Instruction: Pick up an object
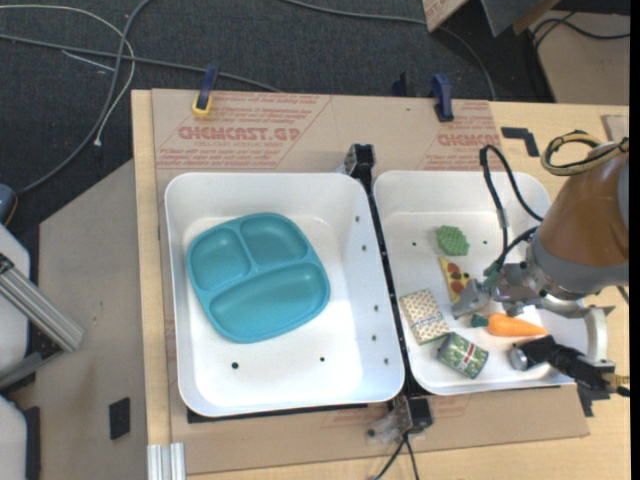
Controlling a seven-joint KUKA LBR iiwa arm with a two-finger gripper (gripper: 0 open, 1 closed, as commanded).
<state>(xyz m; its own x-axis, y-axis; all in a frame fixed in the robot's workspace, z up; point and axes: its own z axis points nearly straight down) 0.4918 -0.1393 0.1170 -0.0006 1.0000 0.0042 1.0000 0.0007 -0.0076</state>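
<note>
The arm (590, 230) has a bulky orange-brown band above a rounded grey wrist. Black cables (497, 190) loop from its eleven o'clock side. The gripper (478, 303) is dull grey metal.

Orange carrot (518, 324), green can (462, 354) (on its side), patterned packet (424, 314) in right bin (400, 228)

Glossy white plastic bins (270, 193), smooth teal plastic tray (260, 276) (matt), printed cardboard bench (300, 123)
</note>
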